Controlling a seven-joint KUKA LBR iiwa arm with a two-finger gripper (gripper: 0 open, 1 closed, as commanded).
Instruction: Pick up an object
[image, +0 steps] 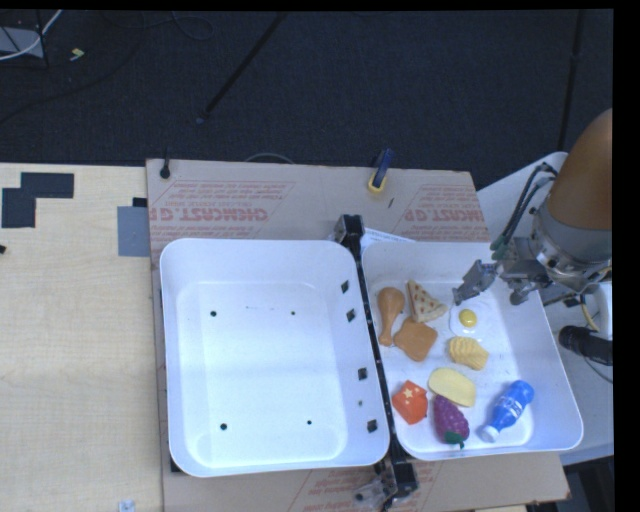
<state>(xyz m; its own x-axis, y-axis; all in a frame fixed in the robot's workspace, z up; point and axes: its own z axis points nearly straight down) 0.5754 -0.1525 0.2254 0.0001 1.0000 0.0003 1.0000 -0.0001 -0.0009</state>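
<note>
My hand (478, 283) hangs over the right bin (560, 400), just above the fried egg (466, 320); whether it's open I cannot tell. The toys lie crowded, so I may nudge the corn (467, 352) or catch two.

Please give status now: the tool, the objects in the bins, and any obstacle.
Tool above right bin, holding nothing. Fried egg toy just below it, untouched. Pizza slice and corn crowd close.
</note>
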